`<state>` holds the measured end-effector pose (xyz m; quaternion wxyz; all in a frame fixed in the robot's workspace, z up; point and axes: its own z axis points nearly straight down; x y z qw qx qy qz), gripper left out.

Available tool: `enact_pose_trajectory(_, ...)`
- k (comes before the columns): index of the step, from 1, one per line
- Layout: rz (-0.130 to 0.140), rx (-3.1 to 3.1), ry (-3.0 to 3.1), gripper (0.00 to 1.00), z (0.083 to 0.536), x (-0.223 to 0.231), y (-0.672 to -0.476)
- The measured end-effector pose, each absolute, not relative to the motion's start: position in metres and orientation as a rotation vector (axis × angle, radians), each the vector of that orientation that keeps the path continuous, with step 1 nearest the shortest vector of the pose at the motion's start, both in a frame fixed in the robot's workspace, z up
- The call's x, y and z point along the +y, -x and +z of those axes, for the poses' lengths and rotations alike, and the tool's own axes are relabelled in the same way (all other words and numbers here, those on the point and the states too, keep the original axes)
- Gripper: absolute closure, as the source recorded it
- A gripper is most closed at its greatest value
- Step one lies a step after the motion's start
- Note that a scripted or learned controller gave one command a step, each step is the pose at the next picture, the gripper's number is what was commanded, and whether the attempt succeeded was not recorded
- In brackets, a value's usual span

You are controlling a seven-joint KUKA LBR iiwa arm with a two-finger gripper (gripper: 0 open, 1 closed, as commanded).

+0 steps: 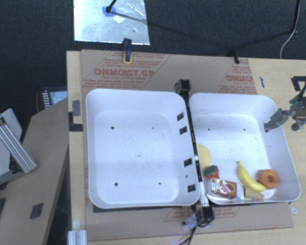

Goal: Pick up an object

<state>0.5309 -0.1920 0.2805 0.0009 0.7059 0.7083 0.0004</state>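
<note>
The candidates for pickup all lie in the near end of the right bin (275,137): a banana (247,177), an orange ring-shaped piece (269,178) just beside its tip, a small printed packet (223,188) against the front wall, a red-and-green piece (211,172) touching the packet's upper corner, and a pale yellow rounded item (203,155) against the divider between the bins. None of them is lifted — each rests on the bin floor.

My pincer (273,121) hangs at the right bin's far right rim, well apart from the cluster. Its outline is too small and blurred to settle whether it is spread or pressed together — I cannot tell. Nothing is visible in it.

The left bin (94,137) plays no part at present.

Finding: the task stands unstarted as far as grasping goes. Remaining, in my judgement: choose one object, travel over it, descend, close, lift.
</note>
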Motion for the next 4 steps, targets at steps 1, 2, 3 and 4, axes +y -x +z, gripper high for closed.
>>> enact_pose_trajectory(1,0.013,2.219,-2.204,0.00,0.409,-0.169,-0.487)
enact_pose_trajectory(2,0.017,2.222,-2.200,0.00,0.524,-0.124,-0.491)
enact_pose_trajectory(3,0.010,2.237,-2.201,0.00,0.536,-0.019,-0.533)
enact_pose_trajectory(4,0.007,2.242,-2.202,0.00,0.535,0.118,-0.484)
